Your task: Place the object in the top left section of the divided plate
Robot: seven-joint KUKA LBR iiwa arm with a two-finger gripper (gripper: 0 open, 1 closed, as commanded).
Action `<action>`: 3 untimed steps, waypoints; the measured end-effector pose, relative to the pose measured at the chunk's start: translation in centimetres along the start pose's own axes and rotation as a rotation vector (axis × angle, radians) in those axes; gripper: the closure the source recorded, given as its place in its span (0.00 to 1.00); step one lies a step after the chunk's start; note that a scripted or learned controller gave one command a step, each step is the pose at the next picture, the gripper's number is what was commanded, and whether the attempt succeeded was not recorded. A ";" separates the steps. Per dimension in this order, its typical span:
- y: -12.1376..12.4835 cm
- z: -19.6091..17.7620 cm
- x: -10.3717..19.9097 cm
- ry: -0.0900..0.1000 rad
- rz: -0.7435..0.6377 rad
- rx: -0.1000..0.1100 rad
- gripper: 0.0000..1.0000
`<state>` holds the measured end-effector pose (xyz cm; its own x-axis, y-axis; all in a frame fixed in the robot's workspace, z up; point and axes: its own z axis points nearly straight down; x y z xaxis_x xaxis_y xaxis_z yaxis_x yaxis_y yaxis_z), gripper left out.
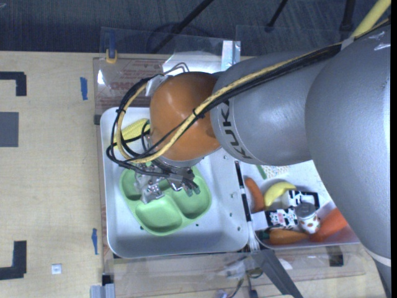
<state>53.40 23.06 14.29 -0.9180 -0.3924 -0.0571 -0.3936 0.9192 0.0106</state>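
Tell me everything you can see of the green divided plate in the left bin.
The green divided plate is light green and looks like smooth plastic, with raised ridges splitting it into rounded sections. It lies flat on the floor of the left white bin, toward the bin's front half. Three sections show in part; the arm's orange band and the pincer hang over its upper middle and hide the rest. The sections that show look bare. Whether the pincer touches the plate cannot be told.

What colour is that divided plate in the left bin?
Light green; the divided plate shows best in the camera view, under the arm.
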 end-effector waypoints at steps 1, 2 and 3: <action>0.0 0.0 0.0 0.000 0.000 0.000 0.00; 0.0 -0.9 -0.2 -0.004 0.001 -0.001 1.00; 0.4 2.9 1.7 0.039 -0.411 -0.007 1.00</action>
<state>51.83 22.85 11.30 -0.6854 -0.7279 -0.0201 -0.7280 0.6856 0.0014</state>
